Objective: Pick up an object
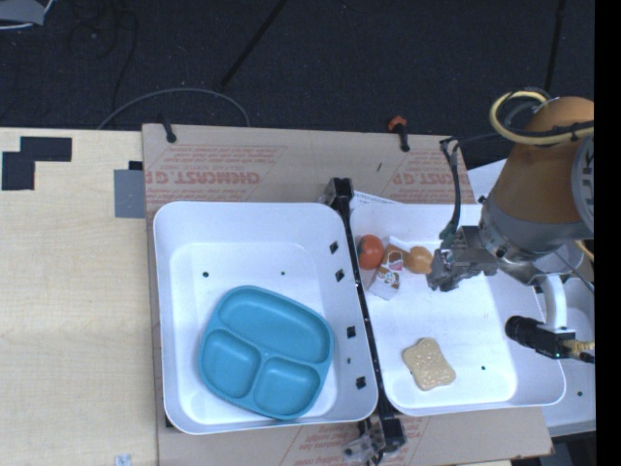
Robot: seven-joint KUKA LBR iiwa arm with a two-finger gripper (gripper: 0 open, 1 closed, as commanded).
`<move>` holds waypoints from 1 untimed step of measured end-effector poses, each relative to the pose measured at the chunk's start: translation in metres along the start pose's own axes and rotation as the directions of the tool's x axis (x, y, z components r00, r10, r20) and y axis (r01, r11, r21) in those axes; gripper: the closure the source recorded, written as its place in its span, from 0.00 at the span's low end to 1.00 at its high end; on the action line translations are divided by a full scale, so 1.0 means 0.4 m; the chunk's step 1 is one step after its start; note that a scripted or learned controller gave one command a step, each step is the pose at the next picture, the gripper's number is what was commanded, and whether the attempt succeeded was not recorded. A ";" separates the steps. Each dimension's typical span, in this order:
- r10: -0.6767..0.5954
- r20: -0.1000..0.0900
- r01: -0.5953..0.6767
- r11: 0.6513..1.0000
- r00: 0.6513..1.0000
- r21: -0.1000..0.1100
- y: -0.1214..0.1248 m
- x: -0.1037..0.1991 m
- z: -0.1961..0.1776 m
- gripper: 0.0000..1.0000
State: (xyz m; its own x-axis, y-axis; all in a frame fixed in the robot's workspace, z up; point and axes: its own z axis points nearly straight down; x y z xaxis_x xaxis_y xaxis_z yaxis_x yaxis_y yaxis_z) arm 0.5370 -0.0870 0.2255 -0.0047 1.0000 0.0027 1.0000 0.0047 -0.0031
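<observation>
Left bin (184,260): blue divided tray (265,351). Right bin (505,382): gripper (444,272) low at far side, finger state not discernible; beige cracker-like piece (428,363) near edge; tomato (371,251), small carton (387,274), orange ball (419,258) far-left corner

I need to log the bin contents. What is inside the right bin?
In the right bin: a red tomato-like ball, a small carton, an orange-brown round thing and a tan cracker-like slab. The arm covers the far right corner.
</observation>
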 end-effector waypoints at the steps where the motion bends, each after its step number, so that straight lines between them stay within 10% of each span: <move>1: -0.001 0.000 0.001 1.000 1.000 0.000 0.025 0.147 -0.018 1.00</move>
State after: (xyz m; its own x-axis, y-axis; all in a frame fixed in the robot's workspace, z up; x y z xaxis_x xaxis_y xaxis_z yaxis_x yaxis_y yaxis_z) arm 0.5466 -0.0282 0.2328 -0.0057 1.0000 0.0025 1.0000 0.0058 -0.0028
